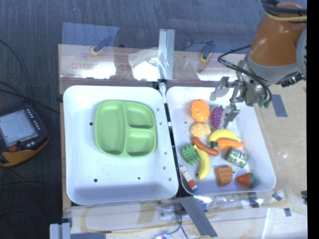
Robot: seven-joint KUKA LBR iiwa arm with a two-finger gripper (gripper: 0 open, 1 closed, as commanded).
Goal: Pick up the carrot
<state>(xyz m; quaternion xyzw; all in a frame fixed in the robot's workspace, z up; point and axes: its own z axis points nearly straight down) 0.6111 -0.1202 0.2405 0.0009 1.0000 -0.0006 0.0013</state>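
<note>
Nearest the camera, a strawberry [244, 179] and a toast slice [224, 175] are noted at the front of the right bin [266, 169], with a small marker-like item [188, 178] by the front left corner. Behind these lie a green can [236, 157], two bananas [203, 164], a sausage [205, 146], a leafy green piece [190, 154], corn [200, 130], grapes [217, 116] and an orange pepper [200, 110]. The carrot [229, 143] is found mid-bin, lying crosswise, touching the upper banana [224, 135] behind and the can in front.

The left bin [79, 183] bears a green divided plate [125, 127].

The gripper [226, 101] hangs over the rear of the right bin, fingers spread wide, nothing between them; it is set well apart from the carrot, beyond the grapes.

Assessment: the approach step is judged in hand. The gripper should be carried forward over the carrot, the fingers turned across its short width, and lowered so that banana and can are not pinched with it. Crowding is judged the main risk.
</note>
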